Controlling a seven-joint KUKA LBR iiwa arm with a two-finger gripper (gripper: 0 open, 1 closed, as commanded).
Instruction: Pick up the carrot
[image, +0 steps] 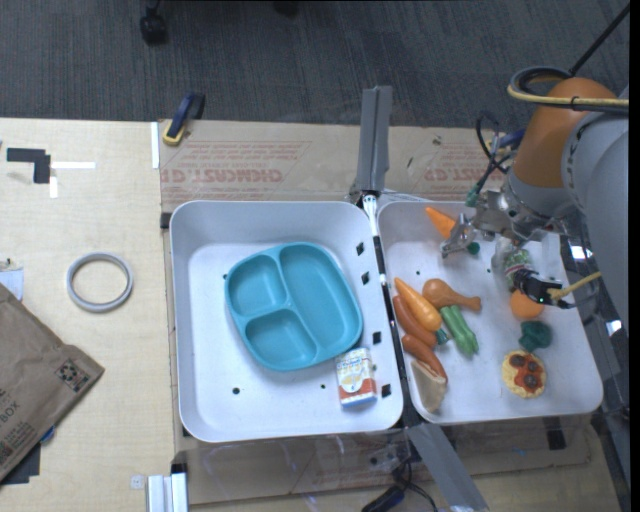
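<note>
Camera view: I reach in from 3 o'clock, and my fingers (478, 242) hang over the far part of the right bin (580, 385), toward its 12 o'clock rim. They stand spread apart, with nothing between them.

The carrot (417, 303) lies on the floor of that same bin, close to its 9 o'clock wall, with its pointed end toward 11 o'clock. It sits at about 7 o'clock from my fingers and apart from them. A darker orange-red sausage piece (421, 346) lies along the carrot's 6 o'clock side, and a bread slice (430, 386) lies beyond that, near the bin's 7 o'clock corner. A toy drumstick (451, 295) lies just at the carrot's 3 o'clock, with a green vegetable (460, 329) beside it.

A small orange cone-shaped piece (438, 220) lies at 10 o'clock from my fingers, near the far rim; I cannot tell what it is. At 4 o'clock from my fingers sits an orange round fruit (526, 304), then a small green piece (534, 336), then a little pizza (525, 372).

The left bin (200, 330) holds a blue divided plate (293, 303) in its middle and a small carton (355, 379) at the plate's 5 o'clock. A tape roll (100, 281) lies on the surface (80, 210) at 9 o'clock of that bin.
</note>
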